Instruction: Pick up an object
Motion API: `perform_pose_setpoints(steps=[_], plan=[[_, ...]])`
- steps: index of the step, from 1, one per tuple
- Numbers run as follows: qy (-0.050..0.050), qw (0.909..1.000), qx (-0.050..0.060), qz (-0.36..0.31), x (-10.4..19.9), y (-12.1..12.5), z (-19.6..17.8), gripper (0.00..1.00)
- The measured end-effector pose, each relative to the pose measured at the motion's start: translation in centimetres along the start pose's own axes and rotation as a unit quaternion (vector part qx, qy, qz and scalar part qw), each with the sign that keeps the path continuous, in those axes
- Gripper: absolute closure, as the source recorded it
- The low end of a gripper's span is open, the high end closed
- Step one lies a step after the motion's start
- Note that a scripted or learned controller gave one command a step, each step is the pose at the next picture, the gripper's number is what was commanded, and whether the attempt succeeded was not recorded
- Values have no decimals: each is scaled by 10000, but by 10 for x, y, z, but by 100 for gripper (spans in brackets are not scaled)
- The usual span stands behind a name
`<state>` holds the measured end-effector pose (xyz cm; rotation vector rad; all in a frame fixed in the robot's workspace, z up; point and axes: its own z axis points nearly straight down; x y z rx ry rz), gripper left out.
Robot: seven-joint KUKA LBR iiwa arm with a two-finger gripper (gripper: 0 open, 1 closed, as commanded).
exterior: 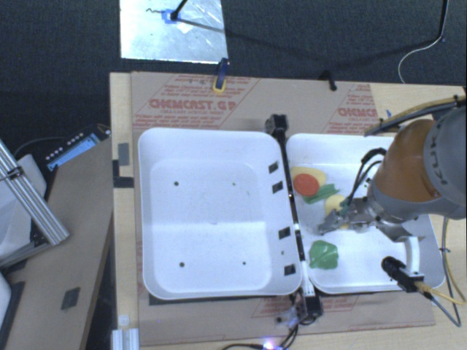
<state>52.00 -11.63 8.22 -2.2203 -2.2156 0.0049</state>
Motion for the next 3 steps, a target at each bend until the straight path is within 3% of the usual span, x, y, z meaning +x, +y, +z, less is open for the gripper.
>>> perform_pose_setpoints(steps=[1, 2, 3], plan=[[-13, 10000, -66, -41, 4, 65, -4, 0], [-9, 10000, -52, -35, 4, 63, -14, 100], [-9, 10000, -49, -36, 4, 62, -13, 0]])
